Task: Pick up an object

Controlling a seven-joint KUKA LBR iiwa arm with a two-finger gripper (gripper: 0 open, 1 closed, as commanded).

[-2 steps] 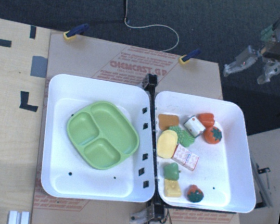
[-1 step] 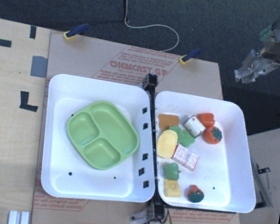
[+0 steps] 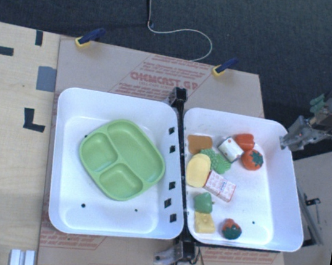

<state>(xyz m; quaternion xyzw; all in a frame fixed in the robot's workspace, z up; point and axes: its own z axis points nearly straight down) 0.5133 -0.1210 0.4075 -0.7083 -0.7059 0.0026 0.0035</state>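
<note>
The right white bin (image 3: 284, 197) holds several toy foods. Among them are a yellow oval piece (image 3: 198, 170), a brown slice (image 3: 199, 143), a white can (image 3: 231, 148), an orange pepper (image 3: 244, 139) and a red tomato (image 3: 252, 160). Nearer the front lie a red-and-white box (image 3: 220, 186), a green piece (image 3: 203, 201), a yellow block (image 3: 204, 222) and a red-and-green ball (image 3: 231, 229). My gripper (image 3: 295, 134) hangs off the bin's far right corner, outside the rim and apart from all the items.
The left white bin (image 3: 64, 162) carries a green divided plate (image 3: 122, 159). A black divider with clips (image 3: 175, 161) runs between the bins. Both bins rest on cardboard (image 3: 156, 77) held by two blue-and-yellow clamps. A cable (image 3: 169, 31) loops at the back.
</note>
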